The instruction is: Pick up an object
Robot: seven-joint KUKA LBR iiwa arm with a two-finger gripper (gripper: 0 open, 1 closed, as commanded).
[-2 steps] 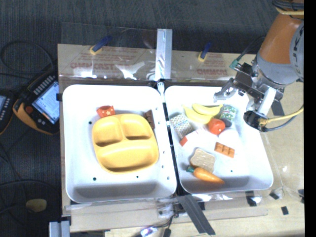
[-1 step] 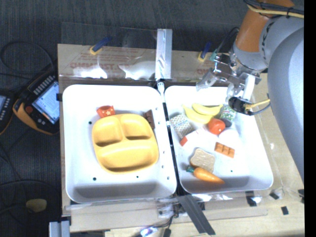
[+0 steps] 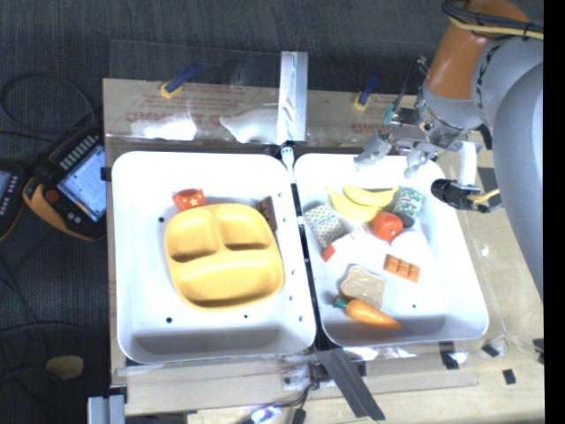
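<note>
Nearest the camera, along the near edge of the counter (image 3: 221,387), lies the front wall of the two white bins. Left bin (image 3: 141,325): a large yellow divided tray (image 3: 224,254) fills its centre, with a small red item (image 3: 189,199) at the tray's far-left corner and a small brown piece (image 3: 267,210) at its far-right corner. Right bin (image 3: 459,312): a banana (image 3: 362,201) near the far wall, a slice of bread (image 3: 363,285) toward the near wall, a carrot (image 3: 371,314) just beside the bread on its near side, a checkered block (image 3: 323,225) by the left wall, a green-labelled can (image 3: 408,203) beside the banana, a tomato (image 3: 387,226) touching the can, and a brown wafer (image 3: 402,268) near the centre. Arm (image 3: 459,60): reaches in over the far-right corner of the right bin. Hand (image 3: 397,155): spread, fingers apart, holding nothing, positioned above the far wall with the banana just below it. Step in hand, as judged: approach before the grasp. The next move calls for a descent onto one item, probably the banana or the can, with the fingers straddling it clear of the neighbouring tomato.
</note>
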